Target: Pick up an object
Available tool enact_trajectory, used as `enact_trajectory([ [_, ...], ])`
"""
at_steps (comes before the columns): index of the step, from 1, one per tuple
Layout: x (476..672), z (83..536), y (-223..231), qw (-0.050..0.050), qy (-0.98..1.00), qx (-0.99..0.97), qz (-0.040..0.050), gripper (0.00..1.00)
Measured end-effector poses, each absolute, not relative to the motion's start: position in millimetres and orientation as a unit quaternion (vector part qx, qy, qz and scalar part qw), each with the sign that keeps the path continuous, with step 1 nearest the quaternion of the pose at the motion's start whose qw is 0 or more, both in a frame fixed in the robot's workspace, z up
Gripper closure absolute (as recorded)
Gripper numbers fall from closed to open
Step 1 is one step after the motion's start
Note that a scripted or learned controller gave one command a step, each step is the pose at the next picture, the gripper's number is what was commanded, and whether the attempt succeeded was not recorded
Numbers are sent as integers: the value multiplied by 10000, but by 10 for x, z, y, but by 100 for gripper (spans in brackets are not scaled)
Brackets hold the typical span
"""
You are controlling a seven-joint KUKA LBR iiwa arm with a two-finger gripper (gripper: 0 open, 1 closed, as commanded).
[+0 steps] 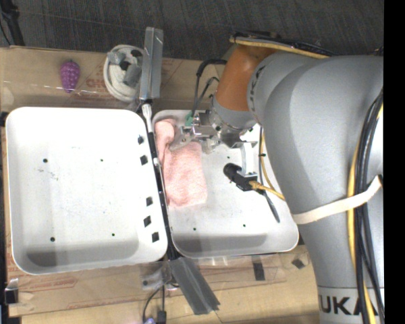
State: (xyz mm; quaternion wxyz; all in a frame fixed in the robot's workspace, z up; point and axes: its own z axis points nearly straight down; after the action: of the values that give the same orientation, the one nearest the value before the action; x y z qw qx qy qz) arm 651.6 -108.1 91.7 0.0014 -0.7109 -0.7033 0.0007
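1. A small purple lump (69,75) lies on the brown bench (28,65), behind the left white bin (74,187).
2. A round white tub (122,73) stands near it.

Left bin (27,181): plain white, a few small dark dots. Right bin (223,214): white. Cloth (184,174): pale pink, plain. Small object (69,75) on counter (34,66): purple. Counter: light brown. Arm (324,113): grey, with orange band (236,79).

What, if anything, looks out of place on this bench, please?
A small purple object sits on the bench outside both bins, beyond the left bin, while the pink cloth lies inside the right bin.
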Motion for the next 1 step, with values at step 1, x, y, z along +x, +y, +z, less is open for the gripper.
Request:
enact_trajectory([
  [1, 6521, 1018, -1062, 23, -7057, -7085, 12, 100],
])
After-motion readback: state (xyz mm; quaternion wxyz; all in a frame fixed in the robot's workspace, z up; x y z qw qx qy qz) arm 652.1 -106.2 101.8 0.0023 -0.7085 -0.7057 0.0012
